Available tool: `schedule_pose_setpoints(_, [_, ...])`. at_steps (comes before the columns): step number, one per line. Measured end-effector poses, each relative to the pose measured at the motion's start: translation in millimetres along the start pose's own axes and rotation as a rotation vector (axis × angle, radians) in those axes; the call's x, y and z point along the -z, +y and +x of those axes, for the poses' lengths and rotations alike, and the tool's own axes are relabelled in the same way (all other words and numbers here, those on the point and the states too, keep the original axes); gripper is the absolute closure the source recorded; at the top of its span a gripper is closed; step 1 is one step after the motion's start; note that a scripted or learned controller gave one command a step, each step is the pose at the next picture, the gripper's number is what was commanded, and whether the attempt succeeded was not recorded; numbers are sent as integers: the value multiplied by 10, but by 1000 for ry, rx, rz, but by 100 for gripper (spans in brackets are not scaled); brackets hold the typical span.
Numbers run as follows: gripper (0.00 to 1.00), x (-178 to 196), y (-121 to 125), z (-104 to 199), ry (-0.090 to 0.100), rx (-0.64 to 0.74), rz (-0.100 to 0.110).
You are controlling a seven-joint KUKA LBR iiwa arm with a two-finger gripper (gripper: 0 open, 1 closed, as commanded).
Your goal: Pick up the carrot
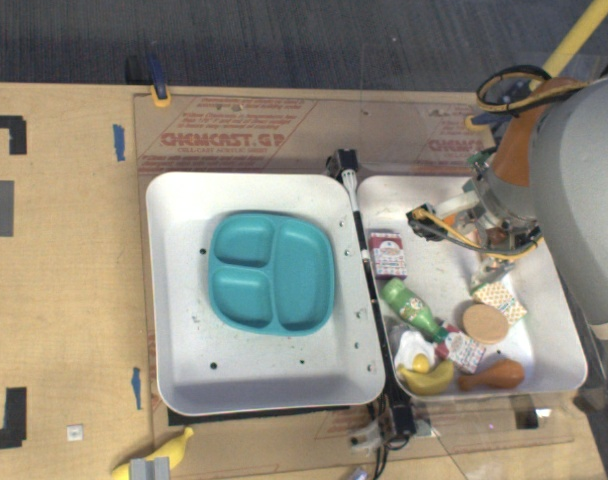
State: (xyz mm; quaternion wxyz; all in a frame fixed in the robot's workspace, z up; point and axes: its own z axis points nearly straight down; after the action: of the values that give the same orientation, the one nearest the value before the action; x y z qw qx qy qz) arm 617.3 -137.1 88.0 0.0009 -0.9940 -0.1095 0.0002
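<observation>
The gripper (pixel 487 226) hung over the far part of the right bin (pixel 554 273); whether it was released or clenched could not be told. The carrot (pixel 491 373) lay at the bin's near edge, just right of a banana (pixel 427 376). A teal tray (pixel 272 272) sat in the left bin (pixel 174 298).
</observation>
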Motion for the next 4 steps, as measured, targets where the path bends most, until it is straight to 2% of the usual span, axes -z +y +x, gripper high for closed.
schedule_pose_setpoints(1, [0, -13, -141, 270, -22, -14, 1])
schedule_pose_setpoints(2, [0, -4, 107, 76, -3, 33, 4])
schedule_pose_setpoints(3, [100, 114, 107, 84, -4, 38, 2])
schedule_pose_setpoints(4, [0, 105, 104, 80, -6, 38, 2])
